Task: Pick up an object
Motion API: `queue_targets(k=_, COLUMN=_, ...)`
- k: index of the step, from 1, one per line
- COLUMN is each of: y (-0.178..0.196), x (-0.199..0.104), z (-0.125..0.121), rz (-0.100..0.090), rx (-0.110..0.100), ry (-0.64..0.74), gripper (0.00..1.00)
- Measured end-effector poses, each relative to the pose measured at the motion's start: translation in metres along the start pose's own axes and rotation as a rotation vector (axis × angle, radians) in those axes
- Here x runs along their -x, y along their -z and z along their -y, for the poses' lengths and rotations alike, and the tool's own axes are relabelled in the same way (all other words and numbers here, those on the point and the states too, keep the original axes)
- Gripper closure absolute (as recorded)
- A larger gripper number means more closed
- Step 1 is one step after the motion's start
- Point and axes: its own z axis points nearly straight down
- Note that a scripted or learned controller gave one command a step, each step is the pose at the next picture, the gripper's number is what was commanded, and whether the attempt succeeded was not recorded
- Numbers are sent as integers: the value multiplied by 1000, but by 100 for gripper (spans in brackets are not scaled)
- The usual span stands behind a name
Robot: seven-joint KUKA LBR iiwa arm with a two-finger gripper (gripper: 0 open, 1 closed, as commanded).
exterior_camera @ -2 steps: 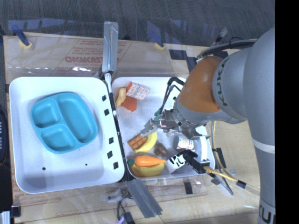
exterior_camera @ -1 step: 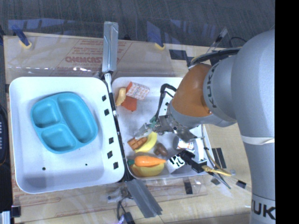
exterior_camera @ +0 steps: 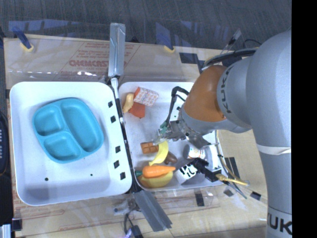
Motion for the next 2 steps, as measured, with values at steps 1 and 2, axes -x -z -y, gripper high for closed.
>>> queue_targets(k=1, y=87, x=-47, z=-47, rz=2, rx=-4, ry=-324, gripper=100)
queue_targets(k=2, y=86, x=-85, z=-60, rz=1, rx=-6, ry=-299, gripper=100)
